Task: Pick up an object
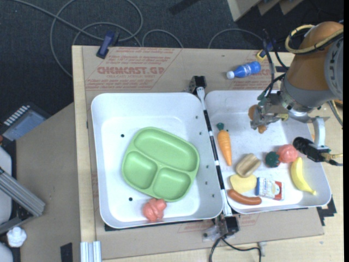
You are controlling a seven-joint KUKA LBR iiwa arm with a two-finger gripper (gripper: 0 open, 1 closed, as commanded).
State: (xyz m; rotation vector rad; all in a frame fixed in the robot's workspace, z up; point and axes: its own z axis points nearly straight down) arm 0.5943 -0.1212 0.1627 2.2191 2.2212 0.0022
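Lying in the right bin point(311, 198), an orange tapered carrot point(224, 147).

Green tray point(160, 163) in left bin point(109, 146)

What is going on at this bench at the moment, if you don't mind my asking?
The grey and orange arm reaches in from the right, its gripper low over the far part of the right bin, by a small orange-brown item. The carrot, banana, sausage and other toy food lie in that bin. The left bin holds a green divided plate and a pink toy.
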